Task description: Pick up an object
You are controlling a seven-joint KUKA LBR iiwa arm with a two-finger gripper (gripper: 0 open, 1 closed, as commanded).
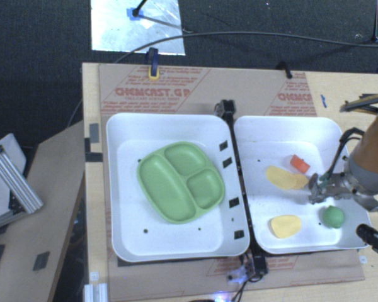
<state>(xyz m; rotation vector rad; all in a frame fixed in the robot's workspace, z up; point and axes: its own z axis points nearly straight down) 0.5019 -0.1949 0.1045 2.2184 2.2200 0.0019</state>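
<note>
Nearest the camera in the right bin [283,128], a pale yellow lump [285,226] lies on the floor close to the front wall. Just right of it and a little farther back sits a green ball [332,217], resting by itself on the white floor.

The claw [318,190] hangs over the bin just behind and to the left of the green ball, close to it but with a small gap of white floor between them. Whether the claw is apart or together I cannot tell, since its tip is a dark, blurred shape at this angle. Nothing can be seen clamped in it. The grey arm [368,168] with its orange band comes in from the right edge over the bin's right wall.

Immediately left of the claw lies a flat yellow piece [286,178], its right end almost under the claw's tip. Just behind that piece sits a small orange block [299,163], touching or nearly touching it.

In the left bin [170,128] a green divided plate [180,181] lies slightly turned, well apart from the claw.

Farther back, the tabletop [201,83] shows printed brown board, with a blue-and-yellow clamp [152,63] on its far edge.
</note>
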